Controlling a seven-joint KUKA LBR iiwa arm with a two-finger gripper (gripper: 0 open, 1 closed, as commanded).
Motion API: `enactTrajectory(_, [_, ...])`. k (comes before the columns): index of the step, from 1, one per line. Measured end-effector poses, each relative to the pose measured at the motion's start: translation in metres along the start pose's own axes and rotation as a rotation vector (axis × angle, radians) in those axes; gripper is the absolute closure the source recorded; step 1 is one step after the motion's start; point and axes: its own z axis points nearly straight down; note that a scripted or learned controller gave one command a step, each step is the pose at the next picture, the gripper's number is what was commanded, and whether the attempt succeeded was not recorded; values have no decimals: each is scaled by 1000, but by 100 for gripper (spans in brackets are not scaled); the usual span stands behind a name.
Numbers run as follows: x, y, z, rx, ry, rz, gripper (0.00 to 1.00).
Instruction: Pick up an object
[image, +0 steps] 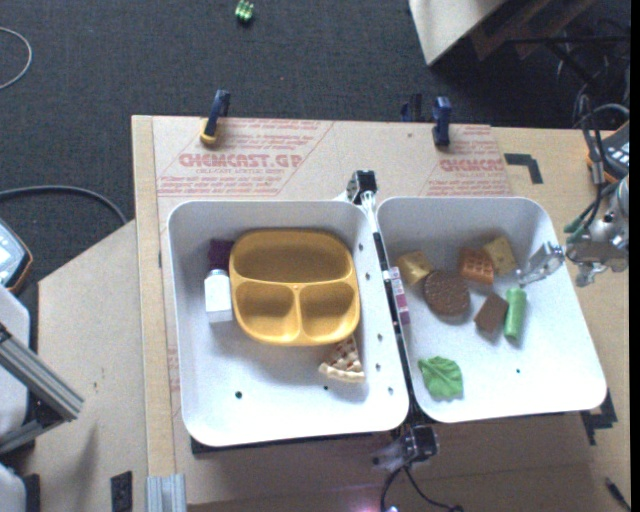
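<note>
My gripper hangs over the right part of the right bin, reaching in from the right edge. It is open and holds nothing. Just left of it lie a tan block and an orange waffle piece. Below it stand a green cylinder and a brown block. A round brown cookie, a yellow-tan cube and a green leaf lie further left in the same bin.
The left bin holds a yellow divided plate, a white bottle with a purple item behind it, and a pizza slice. A ridge separates the bins. Two clamps stand at the board's back edge.
</note>
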Motion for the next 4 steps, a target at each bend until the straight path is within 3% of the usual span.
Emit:
enactTrajectory(1, [0, 3, -6, -12, -3, -3, 0])
enactTrajectory(3, [-7, 12, 105, -6, -1, -3, 0])
enactTrajectory(4, [-6, 14, 129, -13, 0, -4, 0])
